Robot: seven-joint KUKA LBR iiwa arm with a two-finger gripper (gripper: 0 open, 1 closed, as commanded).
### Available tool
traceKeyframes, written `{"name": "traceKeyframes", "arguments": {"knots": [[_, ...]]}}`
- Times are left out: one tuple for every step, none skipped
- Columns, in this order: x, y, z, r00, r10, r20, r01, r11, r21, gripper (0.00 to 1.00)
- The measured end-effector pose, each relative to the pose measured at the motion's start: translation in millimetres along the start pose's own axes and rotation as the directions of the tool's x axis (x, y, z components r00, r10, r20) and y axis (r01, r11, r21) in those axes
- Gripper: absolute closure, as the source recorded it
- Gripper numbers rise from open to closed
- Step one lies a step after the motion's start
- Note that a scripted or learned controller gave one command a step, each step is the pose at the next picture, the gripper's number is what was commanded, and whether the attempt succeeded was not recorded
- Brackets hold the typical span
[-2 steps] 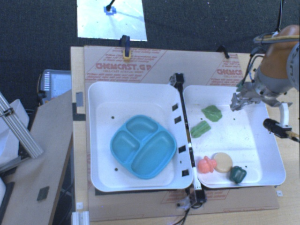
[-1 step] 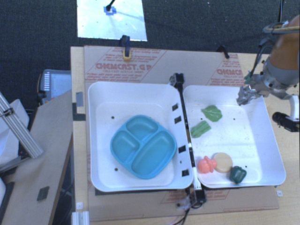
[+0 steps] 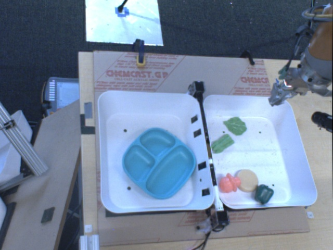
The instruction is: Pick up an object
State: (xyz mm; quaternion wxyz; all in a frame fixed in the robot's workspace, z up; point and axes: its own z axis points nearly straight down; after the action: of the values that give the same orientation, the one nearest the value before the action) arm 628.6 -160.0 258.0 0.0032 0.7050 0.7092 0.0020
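White bins [image 3: 151,99], two; blue tray [image 3: 158,162], one; small toys, five

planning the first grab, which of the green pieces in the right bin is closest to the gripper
The leafy green piece at the bin's far side lies closest to the gripper; the elongated green piece sits below it, and the dark green pepper lies at the near edge.

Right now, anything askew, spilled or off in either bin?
Nothing stands out. The blue divided plate lies flat but rotated in the left bin. In the right bin, two green leaf pieces, a pink toy, a tan disc and a dark green pepper all lie inside the walls. The gripper hovers at its upper-right corner.
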Motion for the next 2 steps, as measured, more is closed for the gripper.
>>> {"name": "traceKeyframes", "arguments": {"knots": [[44,-16,-4,1.0,-0.002,-0.002,0.002,1.0,0.006,1.0],[94,-35,12,1.0,-0.002,-0.003,0.002,1.0,0.008,1.0]]}}
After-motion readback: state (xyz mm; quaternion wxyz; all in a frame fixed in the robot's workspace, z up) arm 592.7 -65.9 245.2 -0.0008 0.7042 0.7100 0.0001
